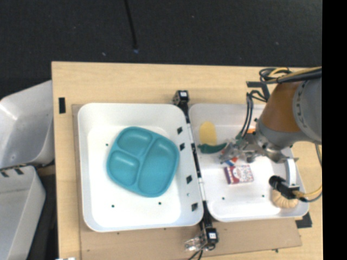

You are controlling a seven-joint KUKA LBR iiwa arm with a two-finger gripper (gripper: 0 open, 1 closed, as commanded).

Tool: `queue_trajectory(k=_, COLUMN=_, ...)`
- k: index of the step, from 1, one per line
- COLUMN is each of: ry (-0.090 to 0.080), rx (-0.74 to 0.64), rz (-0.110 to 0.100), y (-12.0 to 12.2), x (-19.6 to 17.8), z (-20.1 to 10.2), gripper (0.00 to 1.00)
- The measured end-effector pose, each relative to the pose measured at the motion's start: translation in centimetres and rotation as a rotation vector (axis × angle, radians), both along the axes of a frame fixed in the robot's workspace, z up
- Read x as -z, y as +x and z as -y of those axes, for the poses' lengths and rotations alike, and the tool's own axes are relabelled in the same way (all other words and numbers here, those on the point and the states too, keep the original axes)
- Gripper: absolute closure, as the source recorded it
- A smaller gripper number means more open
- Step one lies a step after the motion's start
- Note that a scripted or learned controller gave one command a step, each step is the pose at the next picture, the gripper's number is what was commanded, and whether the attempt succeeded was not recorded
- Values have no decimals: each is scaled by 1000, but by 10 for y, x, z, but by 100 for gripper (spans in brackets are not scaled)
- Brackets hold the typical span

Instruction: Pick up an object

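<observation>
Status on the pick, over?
Gripper over right bin, next to green piece and yellow object. No grasp visible. Patterned packet close by. Teal plate in left bin.

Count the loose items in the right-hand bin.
4. A yellow item at the right bin's upper left, a green item just below it, a printed packet in the middle, a tan item at the lower right corner. The arm may hide others.

the bench (pixel 135 83) looks like pale matt wood. the left bin (pixel 97 210) and the right bin (pixel 238 205) are smooth white plastic with a soft sheen. the teal divided plate (pixel 142 161) is smooth plastic, slightly glossy. the small packet (pixel 239 174) looks like printed paper or film.
</observation>
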State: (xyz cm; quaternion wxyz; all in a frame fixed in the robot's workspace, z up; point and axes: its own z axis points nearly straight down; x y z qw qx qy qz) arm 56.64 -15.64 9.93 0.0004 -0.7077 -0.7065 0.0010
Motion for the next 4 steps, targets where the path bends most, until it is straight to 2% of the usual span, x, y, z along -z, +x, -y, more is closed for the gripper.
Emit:
queue_trajectory(k=1, ry=-1, rx=4, rz=6, y=1, x=-13, z=1, gripper=100)
queue_trajectory(k=2, ry=-1, rx=2, rz=7, y=-6, x=-67, z=9, gripper=100)
queue_trajectory(k=4, ry=-2, rx=-6, rz=8, y=1, x=-162, z=4, gripper=100)
